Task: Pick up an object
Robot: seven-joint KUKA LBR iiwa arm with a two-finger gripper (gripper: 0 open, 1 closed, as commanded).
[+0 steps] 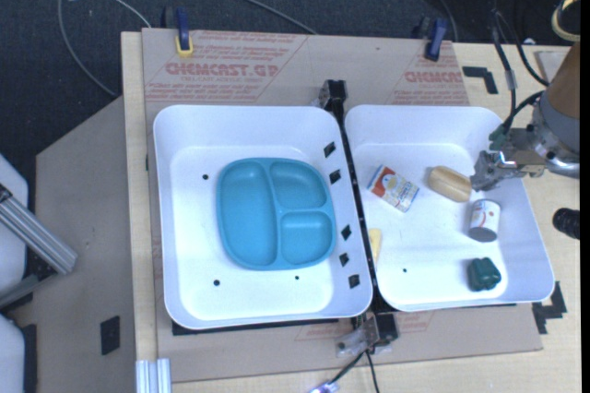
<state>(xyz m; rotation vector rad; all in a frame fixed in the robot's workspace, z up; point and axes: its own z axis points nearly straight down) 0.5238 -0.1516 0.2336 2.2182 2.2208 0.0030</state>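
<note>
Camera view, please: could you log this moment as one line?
gripper over right bin, above small can | holding nothing | blue tray in left bin

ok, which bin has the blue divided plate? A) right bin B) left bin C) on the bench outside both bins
B: the blue divided plate lies flat in the left bin, while the right bin holds the small items, such as the green object.
</note>
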